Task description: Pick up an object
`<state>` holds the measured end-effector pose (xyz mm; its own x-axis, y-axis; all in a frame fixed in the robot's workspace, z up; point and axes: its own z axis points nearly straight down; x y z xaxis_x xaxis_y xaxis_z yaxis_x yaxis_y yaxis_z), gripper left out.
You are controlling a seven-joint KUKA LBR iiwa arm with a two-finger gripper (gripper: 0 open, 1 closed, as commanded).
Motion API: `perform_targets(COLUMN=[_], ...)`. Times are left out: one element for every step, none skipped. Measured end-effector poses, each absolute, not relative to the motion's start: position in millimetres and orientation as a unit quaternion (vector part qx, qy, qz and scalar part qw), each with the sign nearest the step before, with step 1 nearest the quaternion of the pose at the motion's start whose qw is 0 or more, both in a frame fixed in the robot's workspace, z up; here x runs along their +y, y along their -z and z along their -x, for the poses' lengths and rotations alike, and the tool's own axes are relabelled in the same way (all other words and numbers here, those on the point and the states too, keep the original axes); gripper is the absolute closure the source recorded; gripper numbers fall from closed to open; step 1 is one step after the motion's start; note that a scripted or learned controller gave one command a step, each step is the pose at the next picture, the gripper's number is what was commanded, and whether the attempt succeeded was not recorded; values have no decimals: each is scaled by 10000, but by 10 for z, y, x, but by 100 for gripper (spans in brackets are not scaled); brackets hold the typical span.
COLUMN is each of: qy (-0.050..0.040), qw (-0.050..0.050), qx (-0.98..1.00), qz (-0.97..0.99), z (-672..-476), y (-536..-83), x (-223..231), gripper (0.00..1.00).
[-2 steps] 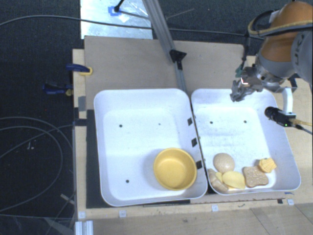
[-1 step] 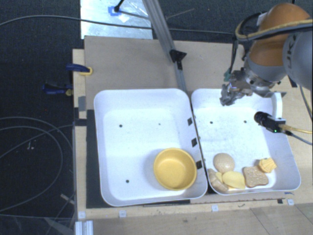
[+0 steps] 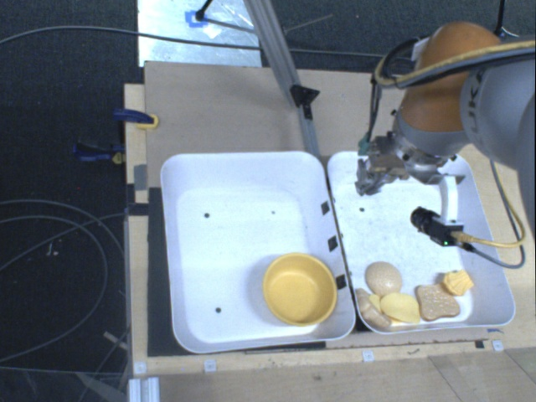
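Note:
My gripper (image 3: 367, 186) hangs over the far left part of the right bin (image 3: 494, 249), well above the objects. At that bin's near edge lies a cluster of food-shaped toys: a beige egg-like piece (image 3: 383, 276), a yellow lemon-like piece (image 3: 402, 308), a tan toast-like piece (image 3: 437, 301), a small yellow ridged piece (image 3: 457, 282) and a pale piece (image 3: 372, 308) at the left. A yellow bowl (image 3: 300, 288) sits upright in the near right corner of the left bin (image 3: 197, 224). Nothing is visible between the gripper's tips.
A grey pole (image 3: 280, 53) slants across the bench behind the bins. A black cable connector (image 3: 429, 223) hangs from the arm over the right bin. Clamps (image 3: 126, 132) sit at the bench's left edge.

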<state>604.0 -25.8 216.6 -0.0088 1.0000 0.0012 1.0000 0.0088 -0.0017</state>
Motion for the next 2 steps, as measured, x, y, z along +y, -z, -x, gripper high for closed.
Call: perform_targets(qy=[5,6], qw=[10,16], qx=[-7106,-7111], qz=[7036,7030], z=[-5709,-5395], y=[-2302,-2339], x=[171,720], gripper=[100,100])
